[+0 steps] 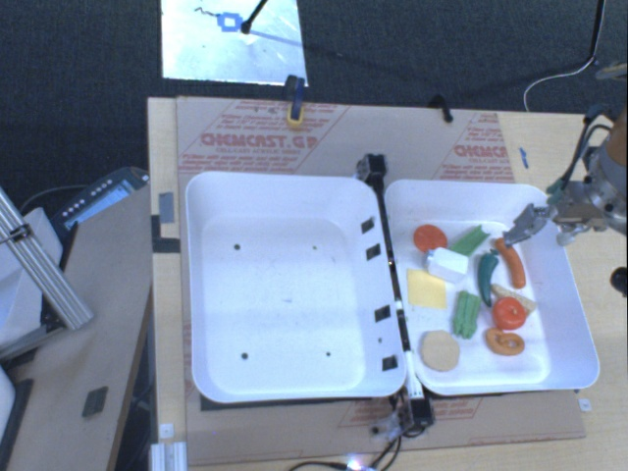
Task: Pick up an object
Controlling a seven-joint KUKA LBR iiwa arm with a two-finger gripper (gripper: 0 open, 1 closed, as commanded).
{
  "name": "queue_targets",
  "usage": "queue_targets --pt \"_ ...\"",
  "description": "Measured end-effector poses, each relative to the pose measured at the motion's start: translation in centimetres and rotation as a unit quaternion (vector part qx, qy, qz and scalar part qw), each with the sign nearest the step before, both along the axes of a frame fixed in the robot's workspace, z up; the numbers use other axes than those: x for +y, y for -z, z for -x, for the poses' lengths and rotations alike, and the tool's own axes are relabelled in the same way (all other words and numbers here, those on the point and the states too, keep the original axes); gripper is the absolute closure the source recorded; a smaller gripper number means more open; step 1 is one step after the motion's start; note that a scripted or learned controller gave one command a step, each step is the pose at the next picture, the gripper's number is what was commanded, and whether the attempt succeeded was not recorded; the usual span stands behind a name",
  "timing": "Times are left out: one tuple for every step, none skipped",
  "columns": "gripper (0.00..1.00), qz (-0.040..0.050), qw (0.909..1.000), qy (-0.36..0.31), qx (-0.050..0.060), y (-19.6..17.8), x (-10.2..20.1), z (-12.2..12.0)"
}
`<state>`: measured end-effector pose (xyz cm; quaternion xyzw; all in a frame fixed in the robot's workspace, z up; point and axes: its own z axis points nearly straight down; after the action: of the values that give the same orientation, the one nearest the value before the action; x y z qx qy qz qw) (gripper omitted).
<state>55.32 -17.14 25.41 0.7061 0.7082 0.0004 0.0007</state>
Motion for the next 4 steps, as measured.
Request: queue_targets --pt "0.0 0.003 0.9999 0.001 -0.011 14.9 1.4 -2.6" --pt "0.0 -0.0017 1.0 0.001 0.004 17.1 4.6 4.9" --pt "1.0 0.0007 1.0 0.001 -0.001 15.9 4.4 4.4" --pt "1.0 -0.0005 1.0 -0.004 -0.004 6.5 10.6 2.4"
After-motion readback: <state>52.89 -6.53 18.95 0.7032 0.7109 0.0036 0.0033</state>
